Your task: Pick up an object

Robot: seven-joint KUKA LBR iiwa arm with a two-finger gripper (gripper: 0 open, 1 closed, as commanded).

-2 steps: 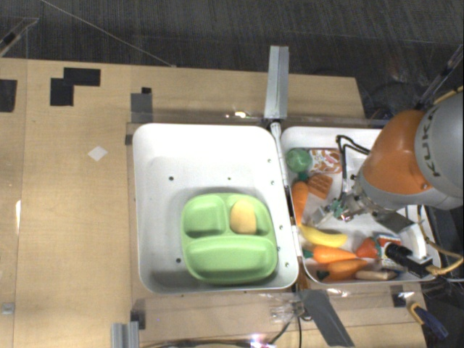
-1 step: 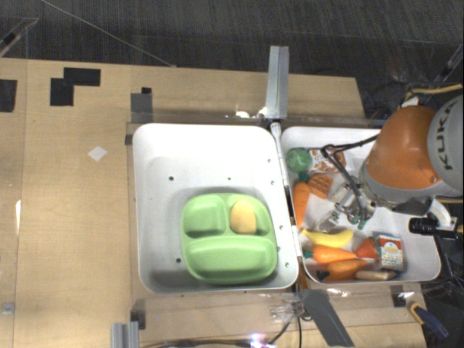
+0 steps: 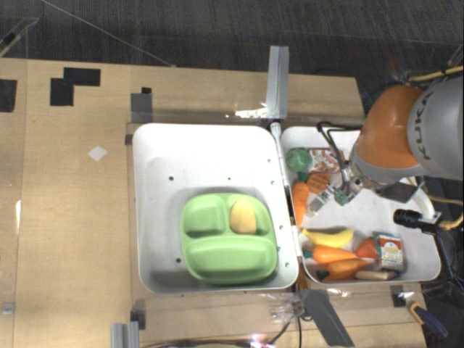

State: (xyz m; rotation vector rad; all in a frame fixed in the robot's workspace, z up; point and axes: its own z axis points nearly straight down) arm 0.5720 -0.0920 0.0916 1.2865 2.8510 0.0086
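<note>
From above, the wooden desk (image 3: 72, 216) carries two shallow white bins side by side. The left bin (image 3: 210, 151) holds a green divided tray (image 3: 228, 249) toward its near edge, close to the front wall, with a yellow, lemon-like fruit (image 3: 244, 216) sitting in the tray's upper right compartment. The far half of this bin is bare white floor, so the widest open room lies between the tray and the far wall, and along the left wall as well.

The right bin (image 3: 406, 216) is crowded at its left and near sides. A green round object (image 3: 297, 159) lies near the far left corner. An orange carrot-like piece (image 3: 299, 201) runs along the dividing wall. A yellow banana (image 3: 330, 237) lies just behind a second orange carrot (image 3: 335, 254), and a small red and white carton (image 3: 389, 251) sits by the near right corner. The middle of this bin, right of the banana, shows some bare floor.

The arm (image 3: 406, 136), grey with its orange band, reaches in from the right over the right bin's far half. The gripper (image 3: 335, 187) hangs low over the clutter between the green object and the banana; whether it is open or closed cannot be told, as small items around it blur together.
</note>
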